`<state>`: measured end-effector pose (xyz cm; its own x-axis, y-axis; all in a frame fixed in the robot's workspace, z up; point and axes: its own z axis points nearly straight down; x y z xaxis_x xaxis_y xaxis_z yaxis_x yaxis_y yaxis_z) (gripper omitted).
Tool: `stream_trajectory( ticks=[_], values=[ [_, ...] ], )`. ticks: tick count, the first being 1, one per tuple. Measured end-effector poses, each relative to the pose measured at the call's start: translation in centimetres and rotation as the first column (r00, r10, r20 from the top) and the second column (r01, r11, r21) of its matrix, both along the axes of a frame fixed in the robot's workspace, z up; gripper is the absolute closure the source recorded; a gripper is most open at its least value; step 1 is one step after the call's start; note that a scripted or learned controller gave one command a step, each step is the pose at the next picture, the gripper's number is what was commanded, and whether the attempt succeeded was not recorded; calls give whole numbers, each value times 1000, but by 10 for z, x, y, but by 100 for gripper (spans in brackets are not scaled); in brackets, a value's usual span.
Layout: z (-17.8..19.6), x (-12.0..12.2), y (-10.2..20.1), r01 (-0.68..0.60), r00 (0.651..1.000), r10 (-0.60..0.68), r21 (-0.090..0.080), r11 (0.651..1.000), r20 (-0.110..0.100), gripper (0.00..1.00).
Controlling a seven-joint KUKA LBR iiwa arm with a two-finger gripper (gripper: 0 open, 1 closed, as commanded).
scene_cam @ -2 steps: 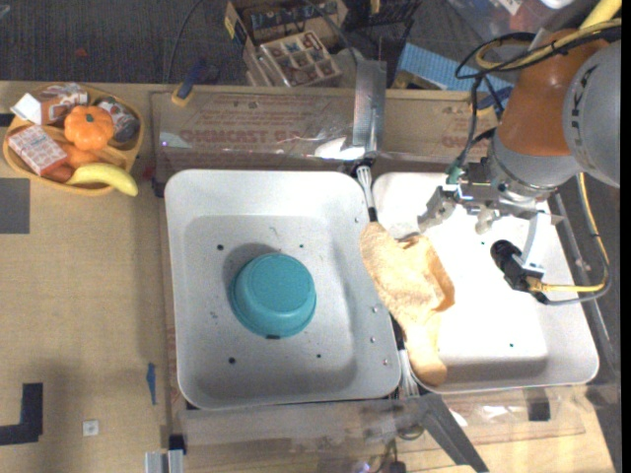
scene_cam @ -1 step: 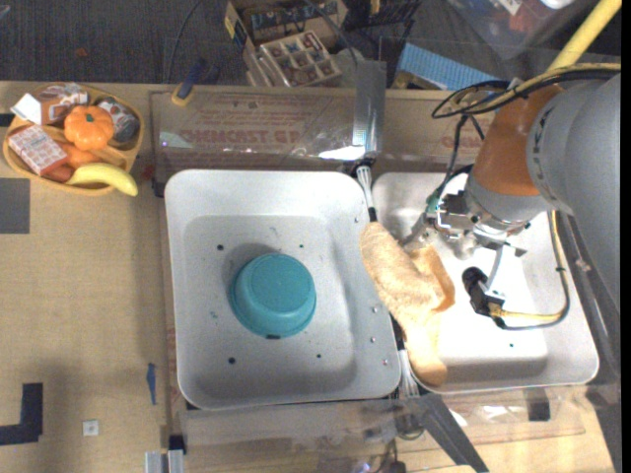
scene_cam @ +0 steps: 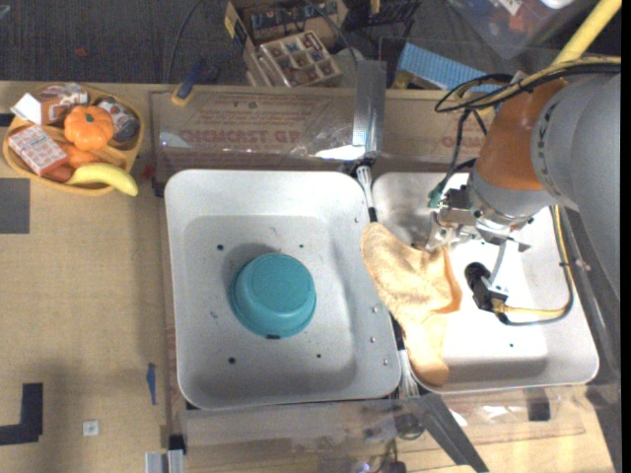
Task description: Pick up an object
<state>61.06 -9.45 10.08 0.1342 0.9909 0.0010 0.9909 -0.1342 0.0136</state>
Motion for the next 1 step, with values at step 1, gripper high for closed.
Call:
stream_trajectory(
  ticks=[1],
  values=[
    [156, 20, -15, -280, 960, 280, -2, 960, -11, 100]
  ],
)
